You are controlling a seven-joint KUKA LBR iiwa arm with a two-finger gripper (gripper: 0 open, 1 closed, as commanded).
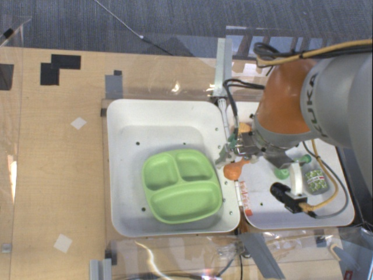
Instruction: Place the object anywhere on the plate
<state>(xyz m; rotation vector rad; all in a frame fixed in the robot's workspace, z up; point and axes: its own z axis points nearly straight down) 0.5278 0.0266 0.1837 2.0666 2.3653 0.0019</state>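
Observation:
A lime-green divided plate lies in the left white bin, toward its front right. The gripper hangs over the wall between the two bins, just right of the plate's far corner. A small orange object sits directly under the gripper at the left edge of the right bin. Whether the gripper holds it is not visible. The grey arm with its orange band covers much of the right bin's back half.
In the right bin lie a small green piece, a white stick and a clear packet with green contents. A white strip with red print lies along the wall between the bins.

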